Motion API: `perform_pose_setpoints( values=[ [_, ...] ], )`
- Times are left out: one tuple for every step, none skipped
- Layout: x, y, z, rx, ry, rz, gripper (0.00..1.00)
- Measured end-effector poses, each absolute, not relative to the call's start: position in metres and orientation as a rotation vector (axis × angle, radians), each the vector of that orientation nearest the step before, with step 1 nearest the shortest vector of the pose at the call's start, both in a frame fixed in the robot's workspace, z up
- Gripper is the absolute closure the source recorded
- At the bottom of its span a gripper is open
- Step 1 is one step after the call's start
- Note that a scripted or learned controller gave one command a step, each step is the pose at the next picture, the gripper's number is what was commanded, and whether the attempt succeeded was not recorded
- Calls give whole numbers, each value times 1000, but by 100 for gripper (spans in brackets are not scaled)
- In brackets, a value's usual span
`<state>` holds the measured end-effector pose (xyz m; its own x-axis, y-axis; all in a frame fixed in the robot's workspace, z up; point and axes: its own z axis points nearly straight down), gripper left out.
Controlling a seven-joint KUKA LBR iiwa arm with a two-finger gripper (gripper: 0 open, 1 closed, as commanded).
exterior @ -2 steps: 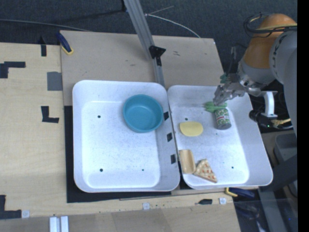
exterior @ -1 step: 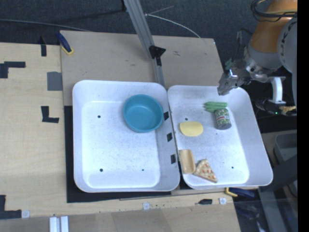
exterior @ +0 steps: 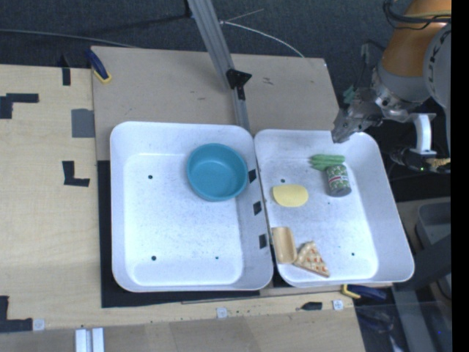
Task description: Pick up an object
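The gripper [exterior: 343, 132] hangs over the far rim of the right bin [exterior: 366, 266], above and just behind the green items. In that bin lie a green bean pod [exterior: 326, 160], a dark green jar [exterior: 337, 180] just below it, a yellow lemon-shaped piece [exterior: 291, 195], a tan bread-like block [exterior: 283, 244] and a pizza slice [exterior: 312, 259]. A blue bowl [exterior: 216, 171] sits in the left bin [exterior: 146, 262], near its far right corner. Nothing shows between the gripper's fingers.
A grey metal pole [exterior: 216, 46] slants from the top down to the gap between the bins. The bins stand on a tan bench with black tape marks at the left. The arm's orange band [exterior: 421, 20] is at the upper right.
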<state>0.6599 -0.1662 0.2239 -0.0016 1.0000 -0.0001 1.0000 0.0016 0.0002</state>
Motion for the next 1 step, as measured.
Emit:
perform_pose_setpoints(
  values=[
    [646,-111,233,2216,2229,0,100]
  ],
)
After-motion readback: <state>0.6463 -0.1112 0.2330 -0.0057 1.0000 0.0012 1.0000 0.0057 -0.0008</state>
